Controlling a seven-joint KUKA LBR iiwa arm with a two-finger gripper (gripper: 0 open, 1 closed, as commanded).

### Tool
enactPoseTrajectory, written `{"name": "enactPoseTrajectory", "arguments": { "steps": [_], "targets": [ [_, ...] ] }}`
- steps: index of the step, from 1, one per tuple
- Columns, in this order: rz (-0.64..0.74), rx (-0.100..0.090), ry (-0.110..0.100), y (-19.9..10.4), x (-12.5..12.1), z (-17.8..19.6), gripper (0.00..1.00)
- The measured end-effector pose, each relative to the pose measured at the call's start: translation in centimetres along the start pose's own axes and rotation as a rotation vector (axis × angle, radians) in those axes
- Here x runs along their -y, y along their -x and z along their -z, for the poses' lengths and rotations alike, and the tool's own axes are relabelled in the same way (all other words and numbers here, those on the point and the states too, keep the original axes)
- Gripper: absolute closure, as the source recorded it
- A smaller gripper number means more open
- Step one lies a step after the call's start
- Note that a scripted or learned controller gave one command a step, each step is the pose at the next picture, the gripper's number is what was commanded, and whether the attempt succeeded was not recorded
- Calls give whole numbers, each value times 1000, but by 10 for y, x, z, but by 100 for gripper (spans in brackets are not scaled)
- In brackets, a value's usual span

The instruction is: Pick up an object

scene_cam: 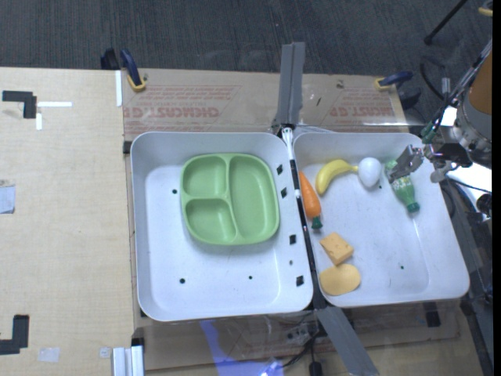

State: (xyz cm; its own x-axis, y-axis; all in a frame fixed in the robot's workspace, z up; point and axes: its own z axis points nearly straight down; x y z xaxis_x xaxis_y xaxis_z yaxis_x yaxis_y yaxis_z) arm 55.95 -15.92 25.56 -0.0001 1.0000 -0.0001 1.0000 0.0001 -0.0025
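Observation:
The right bin [452,251] holds a yellow banana [338,172], a white egg [369,172], an orange carrot [310,197], an orange cheese wedge [337,248], a flat yellow round piece [340,279] and a small green bottle [406,193]. My gripper [408,163] reaches in from the right at the bin's far right corner. It sits just above the top end of the green bottle and to the right of the egg. Nothing is visibly held in it.
A green divided plate [230,199] lies in the left bin [142,218]. A grey divider bar [291,84] runs between the two bins at the back. Blue clamps [129,69] grip the cardboard behind them. Cables and stands crowd the far right.

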Motion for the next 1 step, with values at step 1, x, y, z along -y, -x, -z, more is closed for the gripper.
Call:
{"name": "enactPoseTrajectory", "arguments": {
  "steps": [1],
  "targets": [
    [32, 1, 0, -51, -20, -94, 0]
  ]
}}
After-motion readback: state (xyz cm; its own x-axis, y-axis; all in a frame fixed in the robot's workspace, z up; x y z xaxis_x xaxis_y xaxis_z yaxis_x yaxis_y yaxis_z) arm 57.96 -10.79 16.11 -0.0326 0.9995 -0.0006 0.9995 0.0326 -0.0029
